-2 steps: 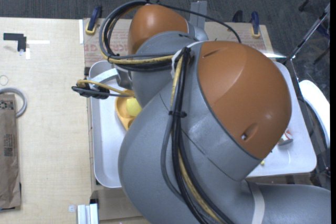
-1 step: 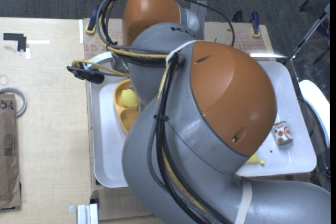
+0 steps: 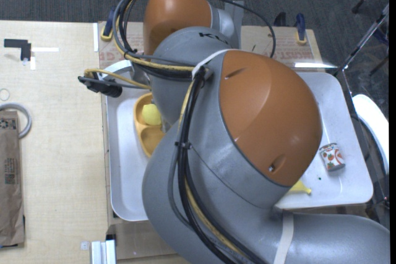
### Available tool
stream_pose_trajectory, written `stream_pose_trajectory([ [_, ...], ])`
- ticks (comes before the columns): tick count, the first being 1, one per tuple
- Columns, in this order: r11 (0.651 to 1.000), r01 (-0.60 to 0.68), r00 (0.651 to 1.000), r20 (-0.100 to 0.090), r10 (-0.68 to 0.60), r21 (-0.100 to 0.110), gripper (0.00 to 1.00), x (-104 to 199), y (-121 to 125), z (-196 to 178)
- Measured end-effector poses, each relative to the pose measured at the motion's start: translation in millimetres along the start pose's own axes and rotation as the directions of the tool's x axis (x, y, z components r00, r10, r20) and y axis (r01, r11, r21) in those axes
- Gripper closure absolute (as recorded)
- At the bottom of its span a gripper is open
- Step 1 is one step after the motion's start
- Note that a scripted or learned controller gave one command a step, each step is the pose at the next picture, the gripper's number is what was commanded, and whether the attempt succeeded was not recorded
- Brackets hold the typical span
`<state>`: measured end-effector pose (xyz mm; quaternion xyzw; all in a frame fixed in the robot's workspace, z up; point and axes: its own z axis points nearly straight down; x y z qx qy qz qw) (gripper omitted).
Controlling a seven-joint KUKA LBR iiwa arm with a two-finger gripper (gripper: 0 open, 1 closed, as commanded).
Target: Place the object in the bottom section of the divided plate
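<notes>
The scene is dominated by the grey KUKA arm (image 3: 204, 195), whose 2 orange domed joint covers (image 3: 266, 114) are seen from above; black and yellow cables (image 3: 133, 62) are looped around the upper joint. The gripper is hidden beneath the arm's body, so its state cannot be told.

In the left white bin (image 3: 120, 195), part of a yellow divided plate (image 3: 148, 133) is exposed beside the arm. A pale yellow rounded object (image 3: 150, 113) is seen lying in the plate's upper visible section, against the raised divider; the section below that divider is seen as bare yellow surface. The rest of the plate is covered by the arm.

In the right white bin (image 3: 346, 133), a small white packet with red print (image 3: 332, 157) is lying near the right wall, and a small yellow item (image 3: 301, 188) is partly exposed at the arm's edge, near the front wall.

A light wooden bench top (image 3: 55, 133) is seen at the left, bearing a brown paper bag (image 3: 11, 182) at the picture's edge.
</notes>
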<state>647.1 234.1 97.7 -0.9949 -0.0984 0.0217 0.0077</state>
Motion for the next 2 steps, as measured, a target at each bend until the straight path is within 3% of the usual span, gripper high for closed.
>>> stream_pose_trajectory([
  [1, 1.000, -0.001, 1.000, 0.001, 0.001, 0.001, 1.00, 1.1, 0.0, 0.2],
  [2, 1.000, -0.005, 1.000, 0.016, 0.005, 0.007, 1.00, -0.4, 0.7, -6.8],
])
